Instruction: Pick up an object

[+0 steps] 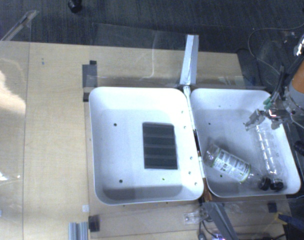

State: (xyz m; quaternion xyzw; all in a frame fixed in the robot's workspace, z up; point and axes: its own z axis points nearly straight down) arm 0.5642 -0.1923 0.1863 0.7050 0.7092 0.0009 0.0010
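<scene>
My gripper [264,119] hangs over the far right part of the right bin [227,100], right at the upper end of a clear plastic bottle [268,151]. That bottle lies lengthwise along the bin's right side, its black cap [271,184] toward the near corner. A second clear bottle with a green and white label [228,163] lies tilted on the bin floor near the front. In the left bin [112,109] a dark ribbed rectangular block [159,145] lies flat in the middle. The grey arm with its orange band [299,84] comes in from the right edge.
The two white bins sit side by side on a wooden bench, with a clear upright divider strip [189,59] behind their shared wall. Cables [264,39] run at the back right. Metal brackets [212,219] stand at the bench's front edge.
</scene>
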